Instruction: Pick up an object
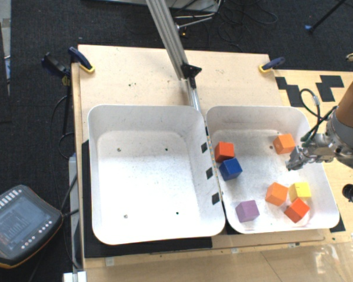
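Camera view: gripper [295,160] low in the right bin [256,117], just below the orange cube [284,143], nothing seen held. Whether it stands wide or narrow, cannot tell. Risk: a descent here may clip that cube's edge and shove it toward the bin wall. Cube small, matte, sharp-cornered, sitting flat.

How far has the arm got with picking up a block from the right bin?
Done: the gripper has reached into the right bin, beside the orange block. In hand: nothing visibly lifted; every block rests on the bin floor. Left: grasping one and raising it.
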You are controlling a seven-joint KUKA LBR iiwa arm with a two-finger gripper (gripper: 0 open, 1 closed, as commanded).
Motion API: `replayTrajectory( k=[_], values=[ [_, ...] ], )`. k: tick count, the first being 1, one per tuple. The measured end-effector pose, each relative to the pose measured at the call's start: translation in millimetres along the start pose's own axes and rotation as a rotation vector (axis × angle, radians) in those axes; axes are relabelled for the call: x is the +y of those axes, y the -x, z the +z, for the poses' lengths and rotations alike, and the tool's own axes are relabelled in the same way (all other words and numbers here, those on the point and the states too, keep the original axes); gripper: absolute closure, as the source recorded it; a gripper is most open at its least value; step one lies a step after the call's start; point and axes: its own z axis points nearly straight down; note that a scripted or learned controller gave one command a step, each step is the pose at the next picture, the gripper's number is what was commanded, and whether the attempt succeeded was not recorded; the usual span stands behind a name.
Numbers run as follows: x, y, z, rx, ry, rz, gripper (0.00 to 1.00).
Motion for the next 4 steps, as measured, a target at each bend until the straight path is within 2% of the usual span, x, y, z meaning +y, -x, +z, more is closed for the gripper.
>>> replayTrajectory(
  k=[1, 2, 4],
  values=[
    [11.9, -55.2, -11.0, 0.002, 0.000, -0.007, 1.00],
    [7.3, -108.3, -18.5, 0.004, -0.003, -0.006, 1.00],
    [25.5, -211.5, -31.8, 0.003, -0.002, -0.006, 1.00]
  ],
)
